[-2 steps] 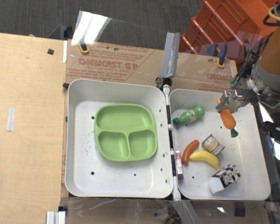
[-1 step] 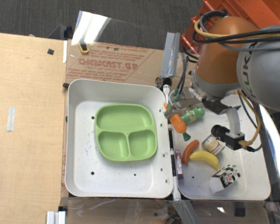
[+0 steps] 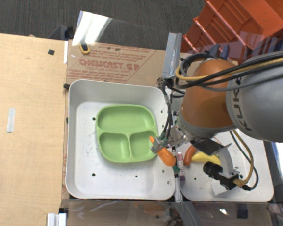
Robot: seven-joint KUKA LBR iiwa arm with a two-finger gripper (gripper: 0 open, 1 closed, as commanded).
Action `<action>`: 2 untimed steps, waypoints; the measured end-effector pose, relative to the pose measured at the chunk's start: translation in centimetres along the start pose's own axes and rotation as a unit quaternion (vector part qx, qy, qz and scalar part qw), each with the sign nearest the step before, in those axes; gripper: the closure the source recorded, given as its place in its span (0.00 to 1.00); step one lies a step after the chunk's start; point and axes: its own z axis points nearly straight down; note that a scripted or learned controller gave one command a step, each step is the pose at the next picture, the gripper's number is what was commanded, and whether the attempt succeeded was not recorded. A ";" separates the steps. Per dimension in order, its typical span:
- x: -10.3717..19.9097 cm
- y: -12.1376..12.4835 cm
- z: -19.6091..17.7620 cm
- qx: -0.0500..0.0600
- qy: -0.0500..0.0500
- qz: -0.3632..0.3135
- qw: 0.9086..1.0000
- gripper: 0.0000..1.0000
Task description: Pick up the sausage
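An orange, sausage-shaped piece (image 3: 166, 157) sits at the right wall of the left bin (image 3: 81, 129), just off the green plate's corner. My gripper (image 3: 168, 151) hangs right over it, under the grey and orange wrist. The view does not show whether the piece is held or only touched. A second reddish-orange piece (image 3: 189, 155) lies just to the right in the right bin (image 3: 263, 189), beside a yellow piece (image 3: 207, 159). The arm hides most of the right bin.
A green divided plate (image 3: 126, 132) lies in the middle of the left bin, its compartments bare. White floor shows around the plate to the left and front. An orange crate (image 3: 238, 20) stands behind the bins at the top right.
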 end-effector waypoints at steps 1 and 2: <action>-3.8 1.7 -15.6 -0.002 -0.001 -0.081 0.997 1.00; -1.8 -3.7 0.0 -0.001 0.000 -0.132 0.991 1.00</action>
